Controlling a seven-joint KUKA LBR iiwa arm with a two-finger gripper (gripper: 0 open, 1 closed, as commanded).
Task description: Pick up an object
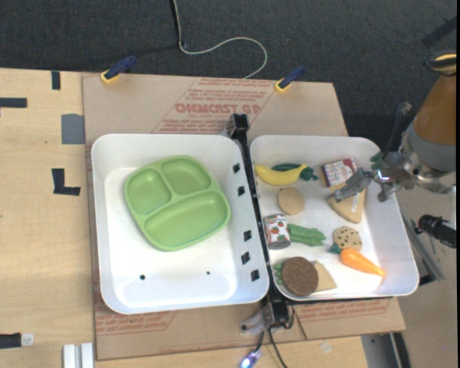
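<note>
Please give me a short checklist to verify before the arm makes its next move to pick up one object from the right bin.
1. Gripper is over the right bin: ok.
2. A target lies close by: ok, the cheese wedge is just under it.
3. Nothing is between the fingers yet: cannot tell.
4. Target is free of neighbours: ok, the red packet and cookie lie apart from the wedge.
5. Green tray in the left bin is out of the way: ok.

Arm (437,129) cut off at right edge; gripper (362,184) fingers too blurred to read; its tip hides part of cheese wedge (349,207).
</note>
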